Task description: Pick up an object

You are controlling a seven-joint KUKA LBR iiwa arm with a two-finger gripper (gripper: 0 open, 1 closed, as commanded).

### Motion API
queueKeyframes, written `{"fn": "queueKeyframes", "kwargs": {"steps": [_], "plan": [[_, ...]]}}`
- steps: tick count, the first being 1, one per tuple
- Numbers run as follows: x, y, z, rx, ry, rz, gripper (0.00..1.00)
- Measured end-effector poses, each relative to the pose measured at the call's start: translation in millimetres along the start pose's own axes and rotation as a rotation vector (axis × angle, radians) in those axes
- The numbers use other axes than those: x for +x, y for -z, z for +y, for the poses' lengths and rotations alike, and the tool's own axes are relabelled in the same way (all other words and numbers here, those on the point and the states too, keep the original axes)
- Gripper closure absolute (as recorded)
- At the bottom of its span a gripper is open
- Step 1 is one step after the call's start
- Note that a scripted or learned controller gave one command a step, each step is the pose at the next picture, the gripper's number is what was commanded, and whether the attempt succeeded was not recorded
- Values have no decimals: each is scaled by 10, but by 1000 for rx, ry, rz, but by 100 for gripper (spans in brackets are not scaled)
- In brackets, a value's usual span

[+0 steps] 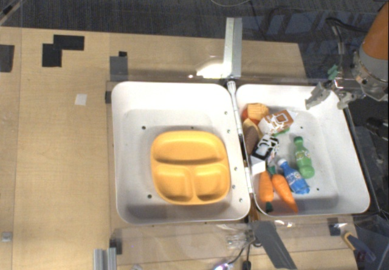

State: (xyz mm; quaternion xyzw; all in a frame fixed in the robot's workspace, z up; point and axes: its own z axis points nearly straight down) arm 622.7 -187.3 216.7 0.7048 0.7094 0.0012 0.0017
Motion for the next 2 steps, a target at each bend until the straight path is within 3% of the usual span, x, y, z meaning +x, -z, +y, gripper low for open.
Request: {"fn": "queueKeyframes", "kwargs": {"steps": [1,2], "plan": [[128,-1271,-423,-8,44,-2,0],[144,-1149,-398,-14,45,-1,100]]}}
